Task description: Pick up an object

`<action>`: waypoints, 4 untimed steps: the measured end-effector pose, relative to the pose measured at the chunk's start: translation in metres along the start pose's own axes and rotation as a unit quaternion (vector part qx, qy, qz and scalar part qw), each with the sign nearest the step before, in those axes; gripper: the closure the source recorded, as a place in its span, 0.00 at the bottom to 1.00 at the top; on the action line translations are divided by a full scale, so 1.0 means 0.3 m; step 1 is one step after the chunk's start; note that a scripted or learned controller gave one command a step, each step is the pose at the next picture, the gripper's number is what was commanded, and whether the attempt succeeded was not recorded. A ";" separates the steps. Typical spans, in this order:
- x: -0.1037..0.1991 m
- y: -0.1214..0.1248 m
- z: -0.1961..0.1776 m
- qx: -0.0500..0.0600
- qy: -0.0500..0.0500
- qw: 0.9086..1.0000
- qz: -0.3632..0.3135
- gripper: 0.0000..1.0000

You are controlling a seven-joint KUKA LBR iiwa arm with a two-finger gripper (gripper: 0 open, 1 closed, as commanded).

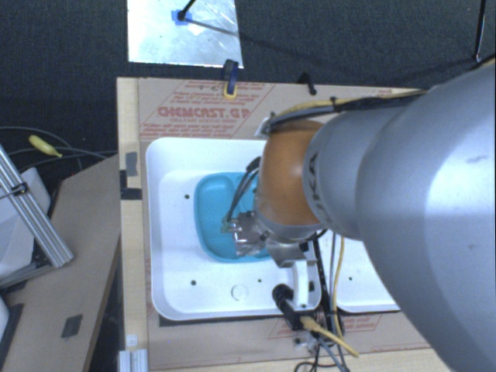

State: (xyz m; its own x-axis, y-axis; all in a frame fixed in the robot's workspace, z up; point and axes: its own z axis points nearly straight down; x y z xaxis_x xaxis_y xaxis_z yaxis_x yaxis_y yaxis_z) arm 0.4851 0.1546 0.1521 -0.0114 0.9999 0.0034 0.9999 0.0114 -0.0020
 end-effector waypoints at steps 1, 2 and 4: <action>-0.058 0.399 -0.416 -0.013 -0.001 1.000 0.004 1.00; -0.133 0.247 -1.031 -0.011 0.001 1.000 0.004 1.00; 0.279 -0.006 -1.102 0.002 -0.001 1.000 0.001 1.00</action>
State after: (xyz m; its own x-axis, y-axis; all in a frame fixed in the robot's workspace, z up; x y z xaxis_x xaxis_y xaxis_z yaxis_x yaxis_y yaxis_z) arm 0.4832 0.2371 0.4829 -0.0095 1.0000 0.0005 0.9999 0.0095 -0.0058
